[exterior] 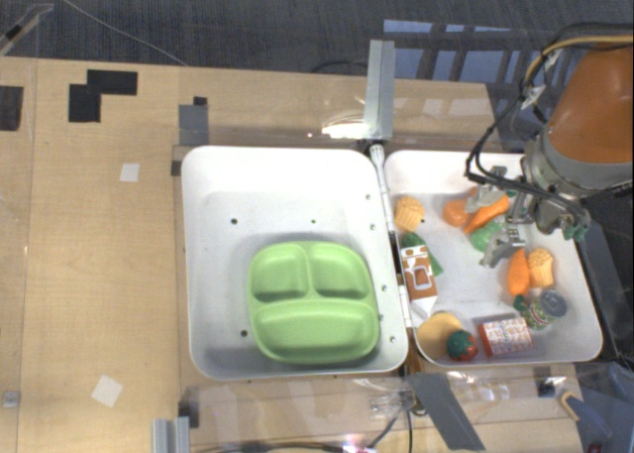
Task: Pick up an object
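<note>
Orange carrot (518, 273) sits right-centre of frame in the right bin (594, 337), just below-right of my gripper (507, 240), long axis roughly up-down in frame, a yellow piece (540, 264) touching its right side; can't tell my finger gap from here

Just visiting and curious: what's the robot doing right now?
Pincer low in right bin, among toy food. Nothing visibly held. Orange carrot right beside it. Green tray in left bin.
</note>
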